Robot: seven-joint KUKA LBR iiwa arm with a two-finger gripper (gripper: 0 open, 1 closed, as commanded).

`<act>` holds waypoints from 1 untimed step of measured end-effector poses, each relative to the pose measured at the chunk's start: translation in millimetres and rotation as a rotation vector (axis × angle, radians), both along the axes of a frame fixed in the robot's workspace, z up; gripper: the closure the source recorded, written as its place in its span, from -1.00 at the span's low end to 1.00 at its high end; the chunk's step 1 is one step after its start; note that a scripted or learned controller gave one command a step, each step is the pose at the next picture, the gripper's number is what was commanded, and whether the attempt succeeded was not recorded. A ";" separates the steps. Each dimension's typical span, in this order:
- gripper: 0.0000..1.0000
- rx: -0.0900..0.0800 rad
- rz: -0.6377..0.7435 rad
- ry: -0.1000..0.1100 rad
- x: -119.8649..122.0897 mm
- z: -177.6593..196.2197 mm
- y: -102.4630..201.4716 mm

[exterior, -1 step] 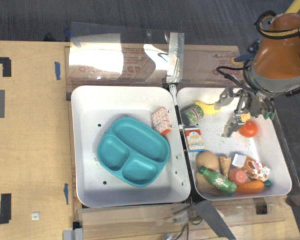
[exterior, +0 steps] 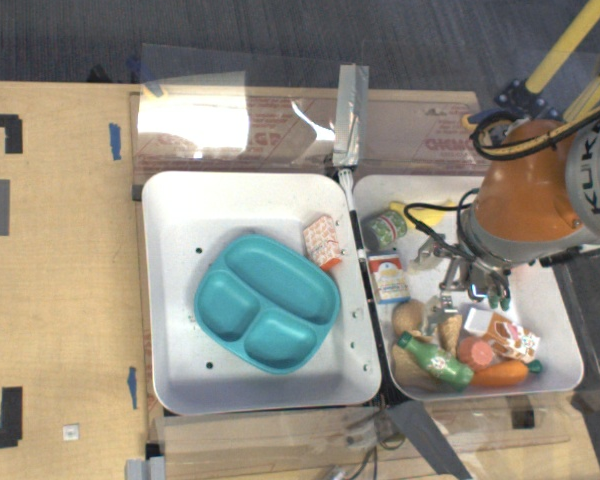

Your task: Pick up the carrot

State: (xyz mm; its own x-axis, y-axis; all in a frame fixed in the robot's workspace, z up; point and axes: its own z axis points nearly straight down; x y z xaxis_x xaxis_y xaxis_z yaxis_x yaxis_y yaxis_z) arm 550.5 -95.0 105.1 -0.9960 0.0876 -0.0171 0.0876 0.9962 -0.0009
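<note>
The carrot (exterior: 498,374) lies at the near edge of the right bin (exterior: 568,363), beside a green bottle (exterior: 435,359); the pincer (exterior: 447,313) hangs above the clutter (whether its fingers are spread or closed cannot be told); a teal tray (exterior: 267,301) sits in the left bin (exterior: 170,268).

Dark grey carpet floor (exterior: 280,8) runs along the bench's far edge. The bench top (exterior: 50,268) is pale wood, with black squares near its left edge and blue tape bits.
</note>
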 end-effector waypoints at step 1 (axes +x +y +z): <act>-1.00 0.003 -0.271 -0.003 -21.3 -9.9 -2.5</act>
